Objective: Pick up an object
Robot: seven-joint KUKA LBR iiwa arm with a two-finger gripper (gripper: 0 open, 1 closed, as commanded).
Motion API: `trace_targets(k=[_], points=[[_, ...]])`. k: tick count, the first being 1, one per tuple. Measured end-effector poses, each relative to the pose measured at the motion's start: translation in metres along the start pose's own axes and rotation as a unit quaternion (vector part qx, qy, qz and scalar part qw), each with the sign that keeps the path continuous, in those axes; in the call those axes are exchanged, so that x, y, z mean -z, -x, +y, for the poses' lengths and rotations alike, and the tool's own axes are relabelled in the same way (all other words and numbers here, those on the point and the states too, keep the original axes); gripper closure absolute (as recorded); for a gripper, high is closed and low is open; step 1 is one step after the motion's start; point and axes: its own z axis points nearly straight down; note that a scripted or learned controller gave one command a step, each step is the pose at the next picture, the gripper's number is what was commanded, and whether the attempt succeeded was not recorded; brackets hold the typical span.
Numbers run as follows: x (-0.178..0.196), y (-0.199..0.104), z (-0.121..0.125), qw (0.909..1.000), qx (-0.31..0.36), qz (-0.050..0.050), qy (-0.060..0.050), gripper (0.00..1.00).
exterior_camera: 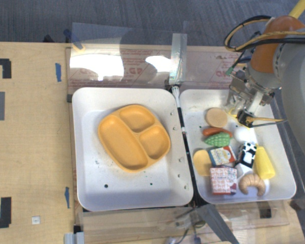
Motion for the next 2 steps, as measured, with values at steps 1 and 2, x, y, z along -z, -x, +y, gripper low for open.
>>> trace_targets(k=[1, 2], points=[[0.127, -0.041, -0.027, 0.9677, -0.252, 0.002, 0.002, 1.0], [0.104, -0.011, -0.051, 0.9242, -0.382, -0.002, -0.003, 1.0]])
